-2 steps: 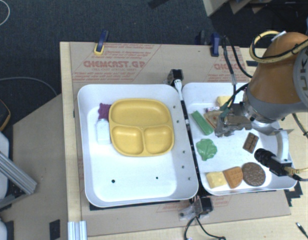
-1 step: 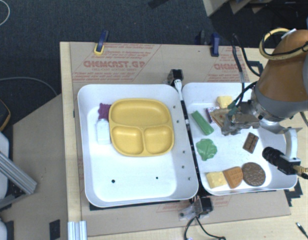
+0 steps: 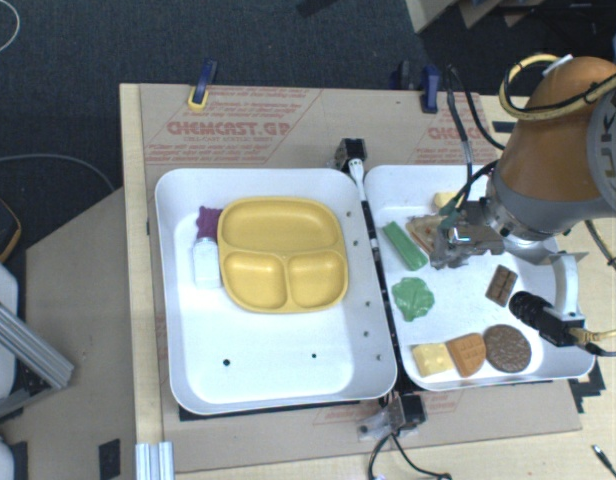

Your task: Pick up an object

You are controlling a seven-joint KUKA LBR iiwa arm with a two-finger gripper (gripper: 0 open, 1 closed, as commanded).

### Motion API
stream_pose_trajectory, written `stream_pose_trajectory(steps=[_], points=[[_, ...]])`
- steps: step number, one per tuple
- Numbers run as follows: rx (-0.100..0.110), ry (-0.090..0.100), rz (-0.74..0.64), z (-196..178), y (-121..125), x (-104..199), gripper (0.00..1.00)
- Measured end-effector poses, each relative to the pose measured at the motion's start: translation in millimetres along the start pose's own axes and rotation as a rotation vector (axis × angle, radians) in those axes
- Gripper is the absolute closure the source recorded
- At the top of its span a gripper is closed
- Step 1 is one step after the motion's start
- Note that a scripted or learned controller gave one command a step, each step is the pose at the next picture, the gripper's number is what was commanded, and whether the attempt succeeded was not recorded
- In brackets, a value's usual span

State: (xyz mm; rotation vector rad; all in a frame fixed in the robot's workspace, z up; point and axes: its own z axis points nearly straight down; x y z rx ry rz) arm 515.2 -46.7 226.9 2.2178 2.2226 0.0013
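A: Which thing is it after?

B: Most likely the tan, flattish piece in the right bin, toward the far side, lying just right of the green stick. The hand sits directly over or against that piece.

A: Has it got hold of it?

B: I cannot tell. The hand is a dark cluster there, and how it is set, or whether anything is in it, does not read from above.

A: So what step is this?

B: I'd judge the reach-down or grasp itself. Next it needs a firm close on the piece, then a straight lift clear of the green stick and the green leafy lump nearer us.

A: And the arm?

B: It comes in from the right, the orange band high over the bin's far-right corner, wrist bent down and leftward to the hand.
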Motion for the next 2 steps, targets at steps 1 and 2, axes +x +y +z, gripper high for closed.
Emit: stream_pose_trajectory(steps=[1, 2], points=[[0.003, 0.001, 0.004, -2.3, -7.7, -14.0, 1.0], [0.004, 0.0, 0.003, 10.1, 2.7, -17.4, 1.0]])
